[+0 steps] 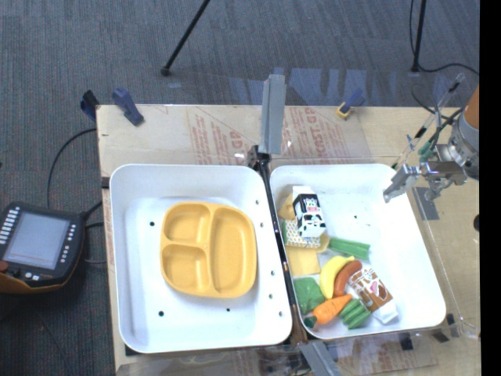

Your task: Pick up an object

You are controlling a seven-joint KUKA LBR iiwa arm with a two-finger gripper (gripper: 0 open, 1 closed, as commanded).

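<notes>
One fixed camera looks down at a slant from above the counter [196, 135]. It stands far enough back to take in both bins [133, 210] and floor [78, 37] beyond.

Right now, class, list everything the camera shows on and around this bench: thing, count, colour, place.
Bins: two, white, side by side on the bench.
Divided plate: one, yellow, in the left bin.
Milk carton: one, white with black patches, right bin, near its left wall.
Banana: one, yellow, right bin.
Carrot: one, orange, right bin, near the front.
Juice carton: one, white and brown, right bin, front.
Pendant: one, orange and grey, left of the bench.
Clamps: two, blue, back edge.
Gripper: one, grey, over the right bin's far right corner.
</notes>
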